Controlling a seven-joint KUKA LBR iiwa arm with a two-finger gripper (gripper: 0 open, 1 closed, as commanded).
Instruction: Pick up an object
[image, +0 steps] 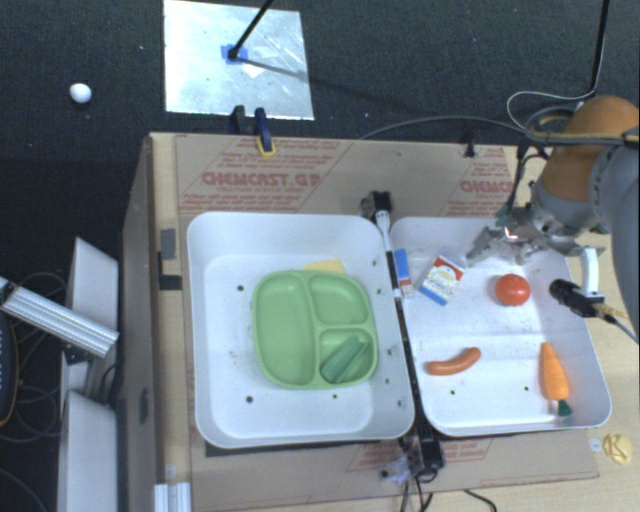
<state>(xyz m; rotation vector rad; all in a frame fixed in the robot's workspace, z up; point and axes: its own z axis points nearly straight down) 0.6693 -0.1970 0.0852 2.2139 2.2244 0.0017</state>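
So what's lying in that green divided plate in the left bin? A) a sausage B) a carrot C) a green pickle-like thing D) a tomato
C: a green pickle-like thing lies in the lower right compartment of the green plate, while the tomato, carrot and sausage all lie in the right bin.

The light is bright and even, the white bins (300, 240) shine, shadows are soft, and the picture looks a little fuzzy.
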